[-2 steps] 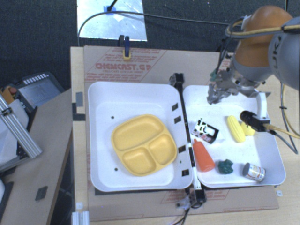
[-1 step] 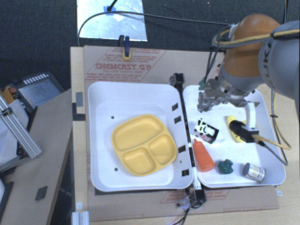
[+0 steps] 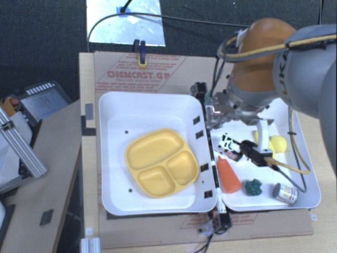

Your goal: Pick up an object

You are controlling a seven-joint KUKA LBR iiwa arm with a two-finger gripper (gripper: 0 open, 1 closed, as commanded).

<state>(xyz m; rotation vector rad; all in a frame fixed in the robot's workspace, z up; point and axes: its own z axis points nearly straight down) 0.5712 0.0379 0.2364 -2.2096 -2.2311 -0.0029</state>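
Left bin (image 3: 105, 141): holds a yellow divided plate (image 3: 160, 162), three compartments, lying near the middle.
Right bin (image 3: 310, 191): holds an orange carrot-shaped toy (image 3: 228, 175) by the divider, a black-and-white spotted toy (image 3: 228, 144) above it, a yellow ball (image 3: 278, 143), a teal lump (image 3: 253, 187) and a small can (image 3: 285, 193) on its side near the front right corner.
Arm (image 3: 274, 57): reaches over the right bin's far end.
Gripper (image 3: 215, 114): low by the divider between the bins; cannot tell how far open, nothing visibly held.
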